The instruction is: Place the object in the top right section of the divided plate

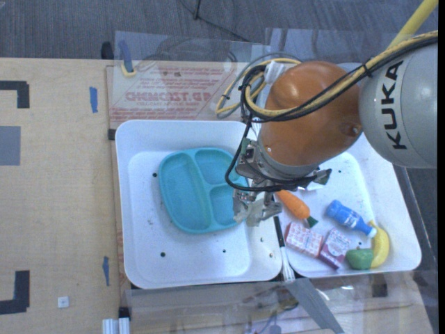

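- My fingers point(254, 211) hang at the right edge of the blue divided plate point(198, 190), just over its rim. The wrist hides most of them, so I cannot tell whether they are open, closed, or gripping anything.
- No object is visible between them. The likeliest candidates lie in the right bin point(389, 179): a toy carrot point(295, 205) just beside my fingers, two pink cartons point(316, 242), a blue bottle point(350, 218), a banana point(380, 248) and a green fruit point(359, 258).
- Risk 1 — empty release: if nothing is held, a release over the plate achieves nothing.
- Risk 2 — wrong compartment: I sit at the plate's right edge near its lower part; the top right section is farther up, so a drop here would probably land in the neighbouring section.
- Risk 3 — rim contact: descending this close to the rim could tip or slide the plate in the left bin point(135, 207).
- Risk 4 — the carrot lies near enough that a sideways move could knock it.
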